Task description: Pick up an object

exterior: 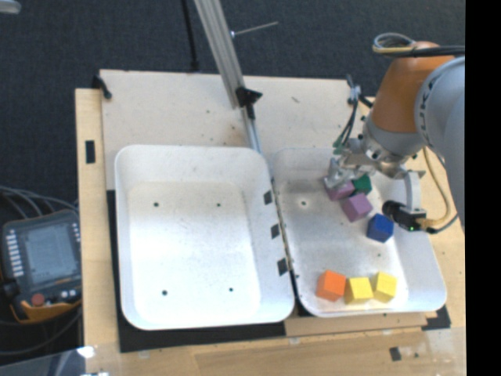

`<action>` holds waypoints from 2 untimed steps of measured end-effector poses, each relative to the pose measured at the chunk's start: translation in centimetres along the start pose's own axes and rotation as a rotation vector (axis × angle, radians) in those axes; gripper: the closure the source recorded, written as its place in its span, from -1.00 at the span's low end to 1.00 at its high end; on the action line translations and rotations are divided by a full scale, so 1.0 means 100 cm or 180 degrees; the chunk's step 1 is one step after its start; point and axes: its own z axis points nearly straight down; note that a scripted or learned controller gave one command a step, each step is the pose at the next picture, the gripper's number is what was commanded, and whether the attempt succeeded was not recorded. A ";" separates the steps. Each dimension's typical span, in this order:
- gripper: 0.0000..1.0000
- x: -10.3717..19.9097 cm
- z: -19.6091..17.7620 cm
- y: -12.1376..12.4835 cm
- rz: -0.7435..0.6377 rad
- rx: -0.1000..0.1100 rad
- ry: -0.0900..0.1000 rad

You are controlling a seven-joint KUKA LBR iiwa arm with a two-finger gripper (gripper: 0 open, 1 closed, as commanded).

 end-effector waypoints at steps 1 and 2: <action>1.00 -0.005 -0.062 -0.005 -0.0003 -0.0007 -0.0002; 1.00 -0.007 -0.107 -0.005 -0.0017 -0.0005 -0.0001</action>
